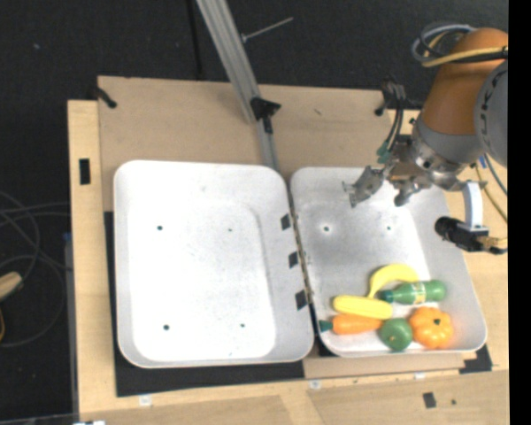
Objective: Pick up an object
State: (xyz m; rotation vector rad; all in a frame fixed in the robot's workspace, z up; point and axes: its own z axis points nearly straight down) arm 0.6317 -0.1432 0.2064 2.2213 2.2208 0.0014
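Fingers (361, 189) of the gripper (380, 187) stand spread wide apart, one tip near the middle-top of the right bin and the other further right, with nothing between them. They hang over the upper part of the right bin (354, 246), above bare white floor.

Possible objects to pick lie clustered in that bin's lower right corner, well apart from the fingers. A curved yellow banana (390, 278) sits at the top of the cluster. Just below it lies a green bottle (413, 293) on its side, touching the banana. A yellow elongated piece (361, 306) lies left of the bottle, and an orange carrot-like piece (354, 324) lies just beneath that. A small green rounded item (395, 334) rests near the lower rim, with an orange pumpkin-shaped item (432, 327) just beside it on the right.

Above the gripper, the arm (456, 96) rises toward the upper right of the frame, its orange band showing. A left bin (199, 255) fills the centre-left, touching the right bin along a shared edge. Both rest on the tan counter (177, 122). A grey metal bar (230, 47) slants down from the top centre toward the bins.
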